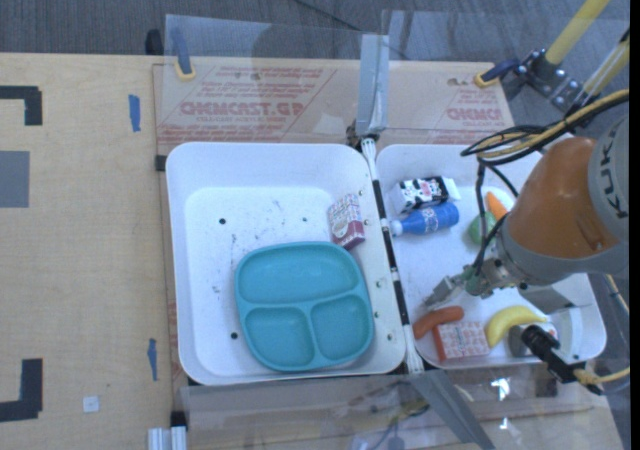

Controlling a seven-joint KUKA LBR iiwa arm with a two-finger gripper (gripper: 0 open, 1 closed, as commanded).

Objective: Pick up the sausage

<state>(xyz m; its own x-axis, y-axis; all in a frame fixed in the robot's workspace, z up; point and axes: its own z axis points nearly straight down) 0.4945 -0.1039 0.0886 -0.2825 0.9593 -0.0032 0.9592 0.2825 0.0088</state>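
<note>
The sausage [438,320], short and reddish-orange, lies near the front left corner of the right bin [590,338]. My gripper [447,289] hangs just above and slightly behind it, reaching in from the right under the orange wrist band. Nothing can be made out in the gripper.
A red-and-white box [460,340] and a banana [512,323] lie right beside the sausage. Farther back sit a blue bottle [428,220], a black-and-white carton [425,190] and a carrot [497,205]. The left bin [200,238] holds a teal divided plate [305,305] and a small red box [346,221].
</note>
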